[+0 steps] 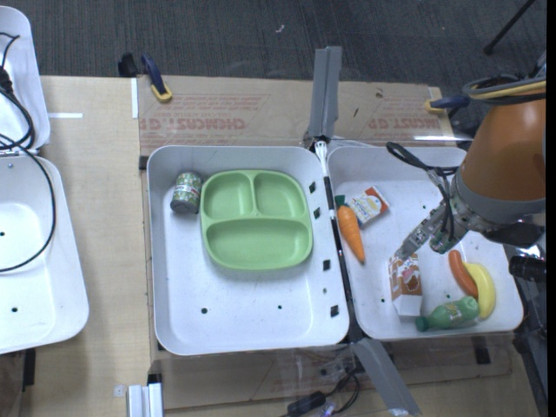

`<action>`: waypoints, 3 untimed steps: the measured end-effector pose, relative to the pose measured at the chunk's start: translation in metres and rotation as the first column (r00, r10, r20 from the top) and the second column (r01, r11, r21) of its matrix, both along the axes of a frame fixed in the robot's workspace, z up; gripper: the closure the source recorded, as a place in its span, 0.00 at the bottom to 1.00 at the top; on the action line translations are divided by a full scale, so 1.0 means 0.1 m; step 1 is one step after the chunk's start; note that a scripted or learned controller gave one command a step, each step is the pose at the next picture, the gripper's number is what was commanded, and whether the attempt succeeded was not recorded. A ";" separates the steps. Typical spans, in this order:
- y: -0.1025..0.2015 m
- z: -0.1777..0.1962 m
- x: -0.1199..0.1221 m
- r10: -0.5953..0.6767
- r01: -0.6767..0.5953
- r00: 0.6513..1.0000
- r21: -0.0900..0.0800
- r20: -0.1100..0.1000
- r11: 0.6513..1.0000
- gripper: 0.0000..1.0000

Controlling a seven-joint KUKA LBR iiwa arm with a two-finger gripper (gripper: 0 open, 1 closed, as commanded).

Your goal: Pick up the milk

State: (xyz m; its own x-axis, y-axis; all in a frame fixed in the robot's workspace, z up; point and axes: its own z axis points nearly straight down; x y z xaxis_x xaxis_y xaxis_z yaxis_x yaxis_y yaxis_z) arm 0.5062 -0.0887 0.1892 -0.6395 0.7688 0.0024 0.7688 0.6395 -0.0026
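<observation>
Two white bins on a wooden bench; the right bin holds the milk carton.
Gripper hangs just above the carton's far end, whose long axis runs near–far; whether its fingers are spread, I cannot tell.

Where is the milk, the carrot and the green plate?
milk carton (406,287), camera view, middle of its front face
carrot (350,233), camera view, middle of its orange body
green plate (256,244), camera view, floor of its big compartment
</observation>
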 end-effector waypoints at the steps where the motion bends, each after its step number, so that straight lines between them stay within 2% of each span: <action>1: 0.00 0.00 0.00 -0.001 0.001 1.000 0.000 -0.001 1.000 0.00; 2: -0.47 -0.98 -0.10 -0.192 0.192 0.981 0.002 0.001 0.981 0.00; 3: -0.48 -0.91 -0.09 -0.192 0.192 0.981 0.003 -0.002 0.981 1.00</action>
